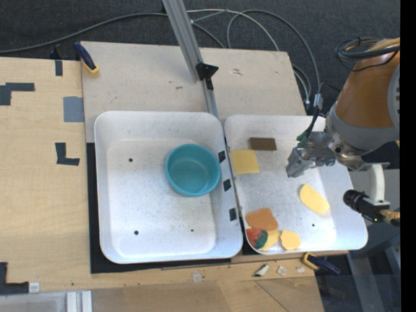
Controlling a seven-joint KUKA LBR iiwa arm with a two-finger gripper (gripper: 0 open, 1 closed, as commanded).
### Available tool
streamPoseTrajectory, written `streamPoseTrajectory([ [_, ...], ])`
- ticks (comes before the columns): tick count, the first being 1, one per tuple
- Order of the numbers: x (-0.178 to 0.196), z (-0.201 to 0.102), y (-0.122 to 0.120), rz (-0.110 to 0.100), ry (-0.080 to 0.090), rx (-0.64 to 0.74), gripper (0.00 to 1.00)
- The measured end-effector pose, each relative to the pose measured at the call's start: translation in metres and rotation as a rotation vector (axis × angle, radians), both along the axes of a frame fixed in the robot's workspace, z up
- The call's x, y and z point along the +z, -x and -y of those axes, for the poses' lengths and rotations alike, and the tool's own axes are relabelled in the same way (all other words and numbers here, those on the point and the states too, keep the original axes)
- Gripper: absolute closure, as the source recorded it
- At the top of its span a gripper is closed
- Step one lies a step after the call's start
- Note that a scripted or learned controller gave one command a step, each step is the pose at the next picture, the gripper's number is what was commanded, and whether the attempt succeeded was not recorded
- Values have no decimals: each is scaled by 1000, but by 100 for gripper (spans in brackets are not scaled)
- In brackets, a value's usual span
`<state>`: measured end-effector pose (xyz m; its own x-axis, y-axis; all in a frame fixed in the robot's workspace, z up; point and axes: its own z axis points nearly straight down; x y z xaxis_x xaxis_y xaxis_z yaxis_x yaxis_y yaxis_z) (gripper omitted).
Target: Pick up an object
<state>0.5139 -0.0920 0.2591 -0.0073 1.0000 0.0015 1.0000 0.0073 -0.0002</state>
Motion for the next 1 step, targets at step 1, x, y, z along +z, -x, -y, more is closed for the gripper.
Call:
streamPoseTrajectory([
  [1,-11,-40,-18,-2,1,-2,100],
])
